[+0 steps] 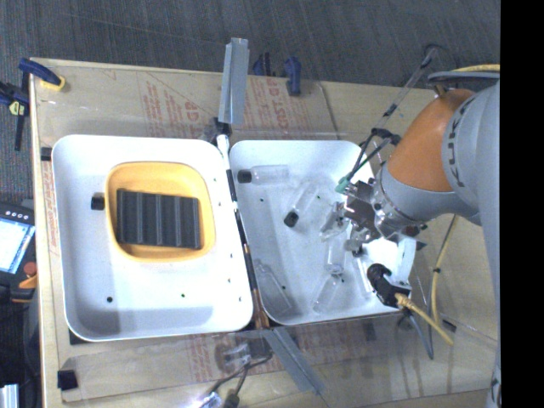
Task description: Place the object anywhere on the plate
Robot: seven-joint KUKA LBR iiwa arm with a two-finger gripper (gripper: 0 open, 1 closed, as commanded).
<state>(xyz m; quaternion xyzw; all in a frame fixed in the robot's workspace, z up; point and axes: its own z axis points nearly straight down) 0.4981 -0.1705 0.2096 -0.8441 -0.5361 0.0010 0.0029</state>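
I can't tell gripper point(347, 228) state, wrist hides it; clear tubes point(327, 289) near it, plate point(160, 209) left.

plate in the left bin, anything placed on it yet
Not yet. The yellow plate bears a dark ribbed slab, and the clear objects lie in the right bin.

Cam: one, fixed above table point(127, 100), looking down at a slant.
Range: mid; both white bins point(76, 304) fit w/ floor beyond table's far edge.
Arm point(450, 160): enters from view's right.
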